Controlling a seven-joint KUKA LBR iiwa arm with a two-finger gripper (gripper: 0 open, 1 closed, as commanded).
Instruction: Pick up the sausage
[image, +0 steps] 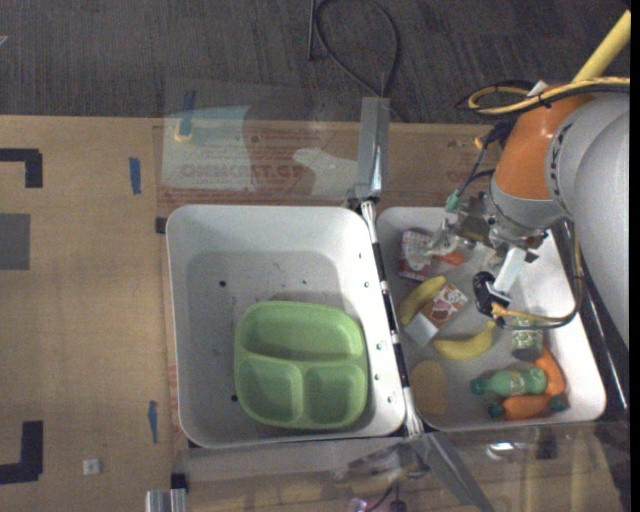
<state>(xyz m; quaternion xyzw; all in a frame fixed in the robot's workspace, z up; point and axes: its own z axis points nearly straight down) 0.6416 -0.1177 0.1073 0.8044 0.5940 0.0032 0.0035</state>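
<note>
Table (80, 300): cardboard-covered, carrying both bins.

Left bin (200, 250): holds a green divided plate (300, 363), lying flat towards the near right corner. Not concerned in the task.

Right bin (585, 390): cluttered. It holds a printed packet (416, 252), two bananas (422, 297) (465, 345), a small carton (444, 305), a round tan disc (430, 385) and a green bottle (510, 382).

Sausage (452, 259): judged to be the short reddish piece at the far side of this bin, just beside the packet. It is small, and the identification is not certain.

Gripper (452, 235): directly over that piece, low in the bin. Whether it stands wide, narrow or closed on anything cannot be told.

Step in hand: the approach or grasp, with no lift evident. The next move calls for a firm closure on the sausage alone, clear of the packet, then a straight rise.
</note>
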